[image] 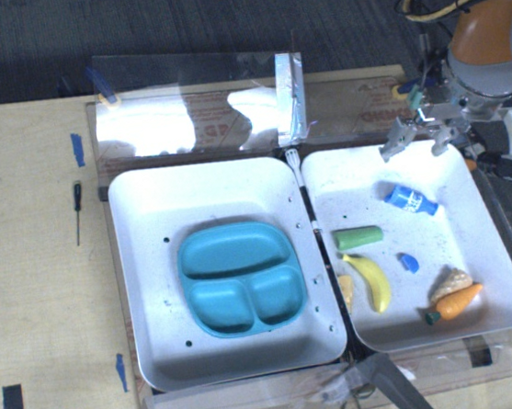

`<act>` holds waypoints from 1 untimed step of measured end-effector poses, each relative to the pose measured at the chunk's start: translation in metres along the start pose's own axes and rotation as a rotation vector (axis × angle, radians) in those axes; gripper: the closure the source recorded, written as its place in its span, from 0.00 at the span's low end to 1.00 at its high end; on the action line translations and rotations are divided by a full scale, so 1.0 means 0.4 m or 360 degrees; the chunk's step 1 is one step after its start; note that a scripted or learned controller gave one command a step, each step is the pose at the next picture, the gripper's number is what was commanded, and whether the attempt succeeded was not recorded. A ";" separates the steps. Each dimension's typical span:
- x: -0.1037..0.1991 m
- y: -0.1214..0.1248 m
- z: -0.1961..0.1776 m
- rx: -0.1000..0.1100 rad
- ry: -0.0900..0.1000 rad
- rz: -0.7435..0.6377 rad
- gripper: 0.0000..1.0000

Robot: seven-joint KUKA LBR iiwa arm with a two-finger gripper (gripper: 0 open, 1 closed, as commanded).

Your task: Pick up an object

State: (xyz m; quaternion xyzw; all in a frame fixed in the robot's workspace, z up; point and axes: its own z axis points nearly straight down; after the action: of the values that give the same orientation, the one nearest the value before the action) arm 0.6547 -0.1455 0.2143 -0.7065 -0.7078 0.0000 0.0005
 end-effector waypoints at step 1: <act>-0.002 -0.058 0.315 -0.0012 -0.0004 -0.0410 0.00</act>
State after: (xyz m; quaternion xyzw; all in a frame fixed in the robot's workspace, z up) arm 0.6312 -0.1463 0.0882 -0.6097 -0.7926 -0.0018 -0.0031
